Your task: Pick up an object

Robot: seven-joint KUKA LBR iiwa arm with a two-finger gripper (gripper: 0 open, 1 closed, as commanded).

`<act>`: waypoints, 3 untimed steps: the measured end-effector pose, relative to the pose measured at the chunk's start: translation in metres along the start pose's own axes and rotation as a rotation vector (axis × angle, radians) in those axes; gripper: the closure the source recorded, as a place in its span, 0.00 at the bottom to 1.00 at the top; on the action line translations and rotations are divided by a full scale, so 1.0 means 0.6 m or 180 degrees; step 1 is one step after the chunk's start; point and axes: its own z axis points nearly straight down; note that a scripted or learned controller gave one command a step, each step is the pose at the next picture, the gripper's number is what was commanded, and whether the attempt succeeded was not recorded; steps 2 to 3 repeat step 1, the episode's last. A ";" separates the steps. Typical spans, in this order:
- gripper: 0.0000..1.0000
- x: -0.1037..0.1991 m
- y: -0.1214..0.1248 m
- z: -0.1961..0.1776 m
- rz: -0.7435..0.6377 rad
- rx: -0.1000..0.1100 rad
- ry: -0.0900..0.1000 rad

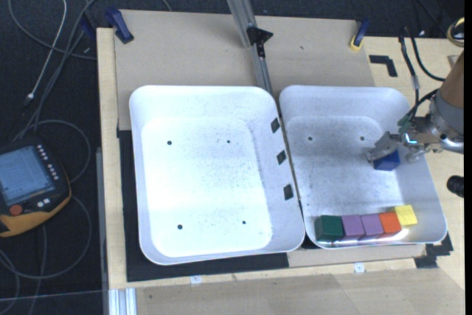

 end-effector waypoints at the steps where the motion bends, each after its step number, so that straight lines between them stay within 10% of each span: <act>1: 0.00 -0.008 -0.055 -0.026 0.0001 -0.0022 -0.0007; 3: 0.00 -0.008 -0.055 -0.026 0.0001 -0.0022 -0.0007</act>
